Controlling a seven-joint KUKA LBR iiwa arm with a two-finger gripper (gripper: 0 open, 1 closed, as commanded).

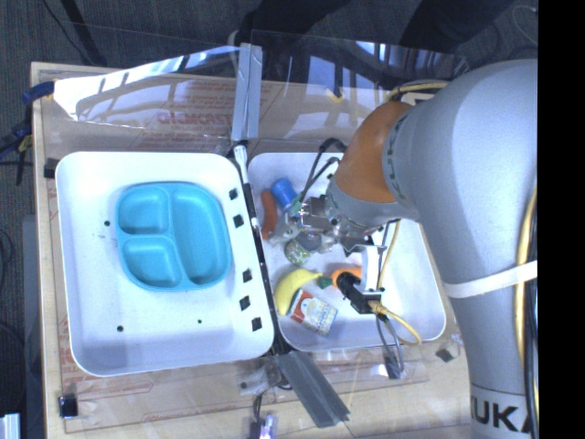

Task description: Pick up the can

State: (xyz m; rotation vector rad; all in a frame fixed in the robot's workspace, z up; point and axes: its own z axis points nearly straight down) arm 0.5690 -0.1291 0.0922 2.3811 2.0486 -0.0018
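In the right bin [425, 291] a small round object with a shiny, greenish top, which looks like the can [301, 249], sits near the bin's middle. My gripper [309, 219] hangs low over the bin just behind it, at the end of the grey arm with the orange band [370, 158]. The gripper's metal parts overlap the can's far edge, so I cannot tell whether they touch. A blue cylindrical item [281, 191] lies a little further back and to the left.
Beside the blue item lies a red-brown oblong piece [270, 211]. A yellow banana-like toy [294, 287], a small printed carton [316, 315] and an orange piece [345, 273] crowd the bin's front. The left bin [82, 318] holds a blue divided tray [174, 234]. Cables [395, 323] trail at the right.
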